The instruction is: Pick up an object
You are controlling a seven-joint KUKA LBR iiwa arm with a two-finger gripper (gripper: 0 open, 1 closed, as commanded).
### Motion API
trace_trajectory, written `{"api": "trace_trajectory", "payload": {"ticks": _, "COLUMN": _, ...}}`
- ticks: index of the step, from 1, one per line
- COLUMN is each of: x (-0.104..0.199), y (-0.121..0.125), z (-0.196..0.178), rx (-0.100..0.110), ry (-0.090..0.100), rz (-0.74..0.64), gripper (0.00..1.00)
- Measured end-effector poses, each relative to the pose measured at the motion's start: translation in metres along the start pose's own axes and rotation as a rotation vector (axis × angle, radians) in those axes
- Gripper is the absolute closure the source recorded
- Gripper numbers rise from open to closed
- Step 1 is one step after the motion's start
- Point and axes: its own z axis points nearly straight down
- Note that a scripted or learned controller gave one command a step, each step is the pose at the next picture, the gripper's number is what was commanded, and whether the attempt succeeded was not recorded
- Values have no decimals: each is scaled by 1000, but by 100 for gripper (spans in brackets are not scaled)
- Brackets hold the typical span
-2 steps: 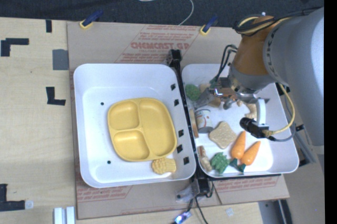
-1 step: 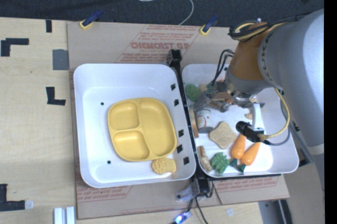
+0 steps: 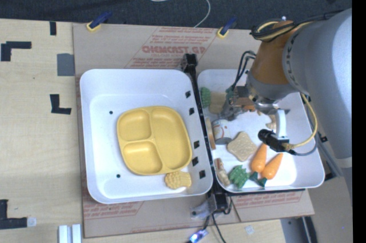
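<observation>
My gripper (image 3: pixel 229 108) hangs low over the upper left part of the right bin (image 3: pixel 306 179), under the orange band (image 3: pixel 269 62) of the arm. It is close to a green toy piece (image 3: pixel 205 97) and a beige piece (image 3: pixel 217 102) by the bin's left wall. Lower in the same bin lie a slice of toy bread (image 3: pixel 241 146), two orange carrots (image 3: pixel 258 158) (image 3: pixel 273 164) and a green broccoli (image 3: pixel 239 176). The arm's body hides what is directly beneath the gripper.
The left bin (image 3: pixel 97 93) holds a yellow divided plate (image 3: pixel 153 140) and a yellow corn piece (image 3: pixel 178 180) near its front edge. A black divider (image 3: pixel 197 116) runs between the bins. Small brown pieces (image 3: pixel 219 133) (image 3: pixel 221 172) lie along the right bin's left wall.
</observation>
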Motion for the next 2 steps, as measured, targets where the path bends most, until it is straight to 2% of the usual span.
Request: {"api": "trace_trajectory", "payload": {"ticks": 2, "x": -11, "y": 11, "z": -111, "rx": -5, "ry": 0, "rz": 1, "gripper": 100}}
